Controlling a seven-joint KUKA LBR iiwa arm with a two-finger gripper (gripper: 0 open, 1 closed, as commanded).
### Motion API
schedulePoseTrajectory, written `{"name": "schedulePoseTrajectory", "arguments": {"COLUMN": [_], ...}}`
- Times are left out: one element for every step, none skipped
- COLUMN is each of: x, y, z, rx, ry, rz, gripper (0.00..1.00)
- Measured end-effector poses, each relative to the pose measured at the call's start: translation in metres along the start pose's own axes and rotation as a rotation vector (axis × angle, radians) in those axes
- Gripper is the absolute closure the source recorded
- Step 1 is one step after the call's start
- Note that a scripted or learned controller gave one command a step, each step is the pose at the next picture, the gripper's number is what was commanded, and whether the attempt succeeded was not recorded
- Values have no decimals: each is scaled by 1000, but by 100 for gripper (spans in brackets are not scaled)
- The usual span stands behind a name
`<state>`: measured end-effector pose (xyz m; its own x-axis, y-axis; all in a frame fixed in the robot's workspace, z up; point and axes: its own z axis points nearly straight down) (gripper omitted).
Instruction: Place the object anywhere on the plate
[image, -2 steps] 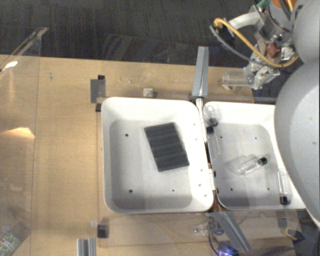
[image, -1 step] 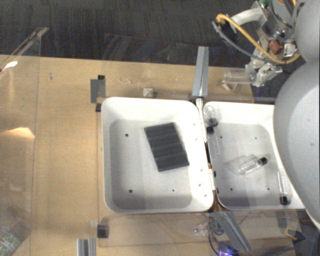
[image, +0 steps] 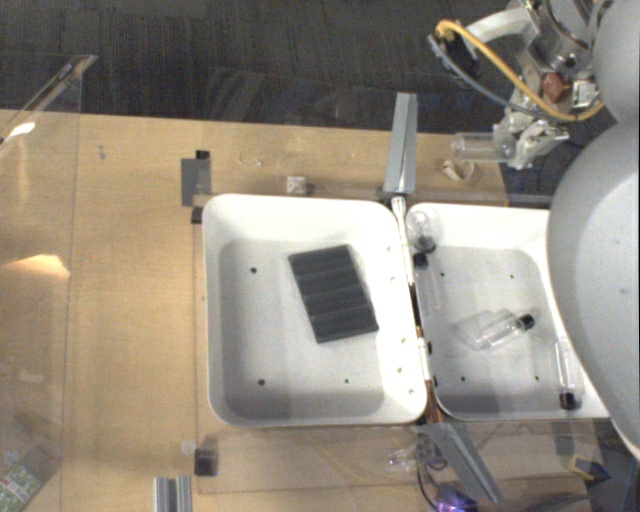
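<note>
A dark grey ribbed plate (image: 333, 293) lies flat and slightly turned in the middle of the left bin (image: 230, 390). A small clear bottle (image: 492, 329) with a black cap lies on its side in the right bin (image: 480, 405). My gripper (image: 480, 147) hangs beyond the far rim of the right bin, over the wooden bench, well away from both the bottle and the plate. Nothing shows in its grasp. The grey arm covers the right side of the right bin.
A small clear rounded item (image: 422, 232) sits in the right bin's far left corner. A thin clear tube with a black end (image: 565, 378) lies by the arm. A grey metal post (image: 402, 150) stands behind the gap between the bins.
</note>
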<state>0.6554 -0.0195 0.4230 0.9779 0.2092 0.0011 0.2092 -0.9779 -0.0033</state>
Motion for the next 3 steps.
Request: {"name": "schedulePoseTrajectory", "arguments": {"x": [1, 2, 3], "y": [0, 23, 9], "z": [-10, 27, 44], "rx": [2, -4, -4], "ry": [0, -4, -2], "rz": [-4, 6, -2], "gripper": [100, 100, 100]}}
